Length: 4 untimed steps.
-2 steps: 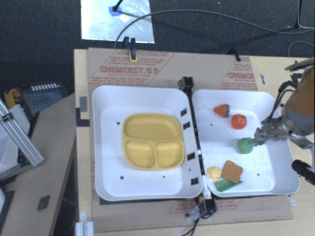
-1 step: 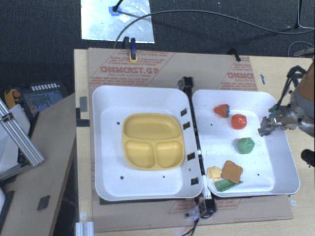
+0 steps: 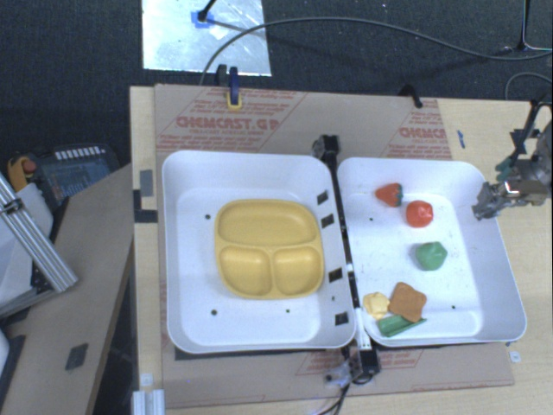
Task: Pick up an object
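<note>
At the right bin's far right rim: gripper [image 3: 494,199] hovering, holding nothing; jaw gap too small and blurred to call.

Small metal gripper sits over the rim of the shallow white right bin [image 3: 492,309], arm coming in from the right. Candidates all inside that bin: round red toy tomato [image 3: 419,213] is nearest, red-orange pepper-like piece [image 3: 390,194] just beyond it, green lumpy toy vegetable [image 3: 430,254] below. Brown toast-shaped piece [image 3: 407,301] overlaps a yellow bit [image 3: 376,303] and a green flat piece [image 3: 396,324]; skip that cluster. Yellow three-compartment plastic plate [image 3: 266,249] fills the left bin. Best bet: tomato, standing apart; centre over it, descend straight, close across its width.
</note>
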Each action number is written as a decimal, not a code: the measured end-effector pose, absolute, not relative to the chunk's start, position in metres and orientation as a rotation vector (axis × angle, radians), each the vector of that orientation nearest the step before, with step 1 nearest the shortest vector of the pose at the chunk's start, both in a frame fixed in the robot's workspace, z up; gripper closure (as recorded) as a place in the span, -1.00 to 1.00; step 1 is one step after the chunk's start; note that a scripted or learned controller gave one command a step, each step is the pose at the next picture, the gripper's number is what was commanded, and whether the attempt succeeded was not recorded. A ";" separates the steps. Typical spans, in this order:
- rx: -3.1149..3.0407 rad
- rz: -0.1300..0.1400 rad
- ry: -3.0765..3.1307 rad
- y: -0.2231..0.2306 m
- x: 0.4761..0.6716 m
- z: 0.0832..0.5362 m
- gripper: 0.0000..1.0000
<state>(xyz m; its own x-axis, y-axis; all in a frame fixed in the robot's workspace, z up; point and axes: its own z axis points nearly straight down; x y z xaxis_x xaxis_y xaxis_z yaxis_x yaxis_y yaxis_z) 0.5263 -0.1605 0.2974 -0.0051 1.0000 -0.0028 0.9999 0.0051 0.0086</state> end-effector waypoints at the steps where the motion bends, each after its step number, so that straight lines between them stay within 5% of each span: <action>1: 2.209 0.006 2.230 -0.108 0.547 0.295 1.00; 4: 2.211 0.002 2.232 0.051 0.575 0.253 1.00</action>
